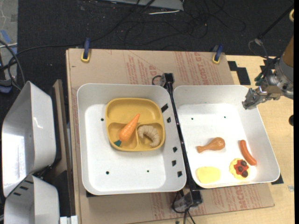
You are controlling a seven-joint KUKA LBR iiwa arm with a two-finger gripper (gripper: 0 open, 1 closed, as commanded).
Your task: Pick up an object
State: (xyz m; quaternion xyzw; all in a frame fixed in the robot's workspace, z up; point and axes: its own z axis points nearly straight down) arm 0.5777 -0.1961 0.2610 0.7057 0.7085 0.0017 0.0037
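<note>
Farthest left of the fingers, in the left bin [93,171], a yellow divided plate [134,107] holds a toy carrot [129,128] and a shrimp [150,134]. Nearer, in the right bin [210,111], lie a drumstick [212,145], a yellow disc [208,174], a small pizza [240,168] and a sausage [247,152], all below and apart from the fingers [250,100], which hang over the bin's upper right rim. Whether they stand wide or narrow I cannot tell. Nothing appears grasped; choosing, descending and lifting all remain.
</note>
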